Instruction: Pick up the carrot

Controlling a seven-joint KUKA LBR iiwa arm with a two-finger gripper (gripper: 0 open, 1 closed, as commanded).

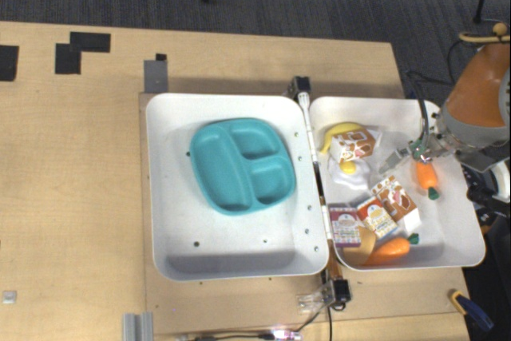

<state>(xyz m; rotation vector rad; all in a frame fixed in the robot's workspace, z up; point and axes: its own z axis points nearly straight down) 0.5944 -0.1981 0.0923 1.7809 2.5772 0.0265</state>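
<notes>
Item: wooden worktop (80, 196) carrying two shallow white bins side by side. Left bin (172, 251): holds a teal divided plate (242, 164), lying flat near the bin's middle. Right bin (455, 247): holds a loose clutter of play food and packets. At about 11 o'clock in this bin, a yellow banana (337, 132) touching a small printed packet (356, 144), with a clear wrapper (351, 174) beneath; toward 6 o'clock, a red-and-white carton (391, 204) lying tilted beside a purple-edged box (345, 224); at 6 o'clock, along the near wall, a larger orange piece (386, 250) with a green end, possibly a second carrot. Task item: the small carrot (425, 175), orange with a green tip, at about 3 o'clock in the right bin, lying close to the bin's right wall with its green end pointing toward 6 o'clock. Arm: grey with an orange band, entering from 3 o'clock; the gripper (421, 149) sits directly at the carrot's upper end, its fingers appearing to touch or straddle it. Finger spread: cannot be told at this size, nor whether the carrot is actually between them. Progress, as judged: the approach looks done; a secure grip is unconfirmed, and the carrot appears to rest on the bin floor, so the lift remains.
</notes>
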